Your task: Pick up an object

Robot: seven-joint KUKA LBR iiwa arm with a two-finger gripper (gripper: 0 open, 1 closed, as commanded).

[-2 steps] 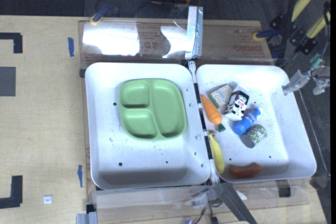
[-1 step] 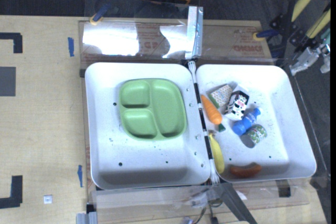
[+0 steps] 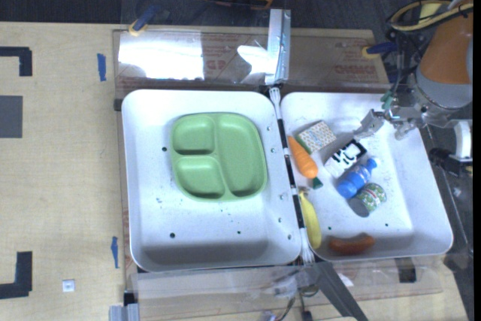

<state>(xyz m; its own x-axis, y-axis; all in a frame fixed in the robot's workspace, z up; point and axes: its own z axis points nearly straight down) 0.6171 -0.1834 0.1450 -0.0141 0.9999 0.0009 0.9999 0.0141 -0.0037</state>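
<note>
Several small things lie in the right bin (image 3: 421, 162), the one beside the bin with the green tray (image 3: 219, 155). Near its middle sits a blue bottle (image 3: 353, 180), with a toy carrot (image 3: 304, 158) close on the tray side and a banana (image 3: 310, 219) below that. The bottle looks light, hard and smooth, so it may slip; its round middle seems the best place to grab. The gripper (image 3: 379, 119) hovers above the bottle. Whether it is wide or narrow cannot be told.
</note>
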